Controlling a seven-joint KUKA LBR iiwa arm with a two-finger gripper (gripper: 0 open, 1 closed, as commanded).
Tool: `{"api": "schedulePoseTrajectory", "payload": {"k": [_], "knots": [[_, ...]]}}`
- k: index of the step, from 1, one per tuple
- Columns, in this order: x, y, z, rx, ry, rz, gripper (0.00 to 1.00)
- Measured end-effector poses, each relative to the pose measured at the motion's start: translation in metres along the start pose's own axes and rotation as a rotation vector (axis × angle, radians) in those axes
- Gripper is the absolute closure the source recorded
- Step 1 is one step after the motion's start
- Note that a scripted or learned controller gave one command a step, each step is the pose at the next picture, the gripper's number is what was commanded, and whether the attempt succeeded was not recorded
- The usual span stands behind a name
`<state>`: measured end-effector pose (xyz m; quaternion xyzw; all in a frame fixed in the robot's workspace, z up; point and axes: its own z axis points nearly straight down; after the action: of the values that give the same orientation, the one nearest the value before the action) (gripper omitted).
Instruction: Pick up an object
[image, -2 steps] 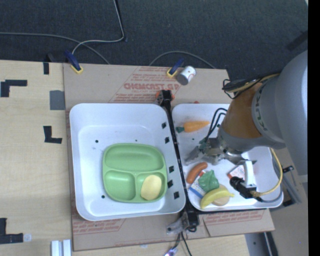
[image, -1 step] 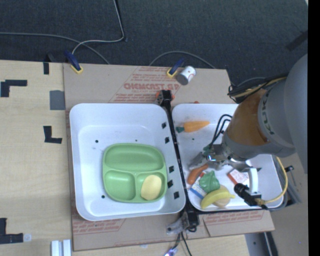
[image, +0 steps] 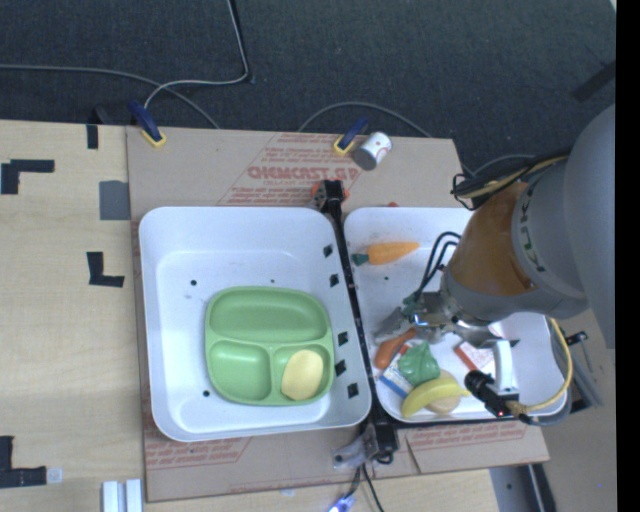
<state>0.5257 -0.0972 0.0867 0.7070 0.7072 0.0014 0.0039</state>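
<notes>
Dark carpet lies behind the pale wooden desk (image: 60, 330), where a brown cardboard sheet (image: 290, 170) carries two shallow white bins side by side. Red print runs across the cardboard above the bins, too blurred to read for certain.

Toys crowd the right bin (image: 400, 225): a green leafy toy (image: 420, 362) sits just below the gripper (image: 425, 318), with a yellow banana (image: 433, 397) touching its lower edge, a red-orange piece (image: 390, 350) to its left and a small blue and white item (image: 392, 385) beside that. An orange carrot (image: 392, 252) lies apart near the bin's upper rim. The gripper hangs low over this cluster, and whether its fingers stand wide or narrow cannot be told; nothing is seen between them. The grey arm (image: 570, 230) with its orange band reaches in from the right.

A green divided tray (image: 265, 325) rests in the left bin (image: 170, 300), a yellow lemon (image: 303, 374) lying in its lower right compartment.
</notes>
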Motion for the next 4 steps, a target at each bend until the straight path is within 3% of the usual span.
{"api": "schedulePoseTrajectory", "payload": {"k": [3, 4], "knots": [[0.001, -0.006, 0.0, -0.001, 0.0, 0.0, 0.0], [0.003, -0.018, 0.0, -0.001, 0.0, -0.001, 0.0]]}}
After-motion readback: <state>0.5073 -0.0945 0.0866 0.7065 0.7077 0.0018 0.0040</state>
